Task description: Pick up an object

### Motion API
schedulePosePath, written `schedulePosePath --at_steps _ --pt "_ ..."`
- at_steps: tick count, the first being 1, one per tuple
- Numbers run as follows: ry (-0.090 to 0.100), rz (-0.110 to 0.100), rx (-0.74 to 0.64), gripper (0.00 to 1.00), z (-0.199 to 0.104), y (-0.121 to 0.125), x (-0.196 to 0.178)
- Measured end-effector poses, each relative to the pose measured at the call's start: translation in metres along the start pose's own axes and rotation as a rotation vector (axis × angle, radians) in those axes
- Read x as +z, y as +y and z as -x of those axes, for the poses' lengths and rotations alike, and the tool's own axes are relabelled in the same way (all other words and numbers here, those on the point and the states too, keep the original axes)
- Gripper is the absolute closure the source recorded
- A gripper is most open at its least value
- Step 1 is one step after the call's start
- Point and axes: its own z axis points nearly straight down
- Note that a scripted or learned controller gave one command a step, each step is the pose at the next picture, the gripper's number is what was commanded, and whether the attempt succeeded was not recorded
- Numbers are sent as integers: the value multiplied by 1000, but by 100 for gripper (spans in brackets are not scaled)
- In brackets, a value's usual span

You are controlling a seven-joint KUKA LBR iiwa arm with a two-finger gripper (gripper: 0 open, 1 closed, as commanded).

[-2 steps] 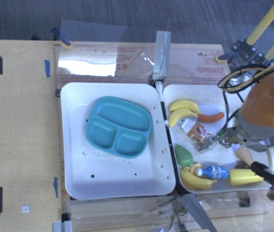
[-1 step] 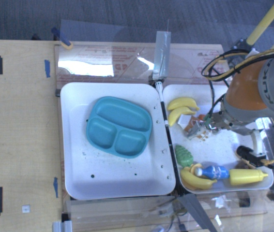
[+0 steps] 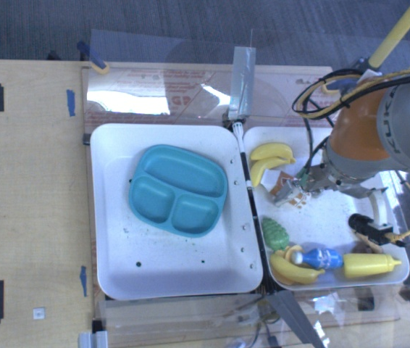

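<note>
Object: your nearest candidate, a yellow banana (image 3: 269,158), lies curved at the right bin's (image 3: 335,285) far left corner.
Gripper (image 3: 290,189): just below the banana; whether it grasps anything, you cannot tell.
Left bin (image 3: 111,216): blue divided plate (image 3: 179,189).

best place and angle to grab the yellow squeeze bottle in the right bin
Grip the yellow bottle across the middle of its body, probably straight from above. It lies flat along the right bin's near wall, nozzle pointing right, so the fingers should close across its narrow width. A blue bottle crowds its left end, and the wall blocks a sideways approach.
</note>
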Motion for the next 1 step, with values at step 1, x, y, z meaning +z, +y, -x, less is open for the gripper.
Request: schedulePosePath --at_steps 1 --pt "-2 3 2 100 1 1 -11"
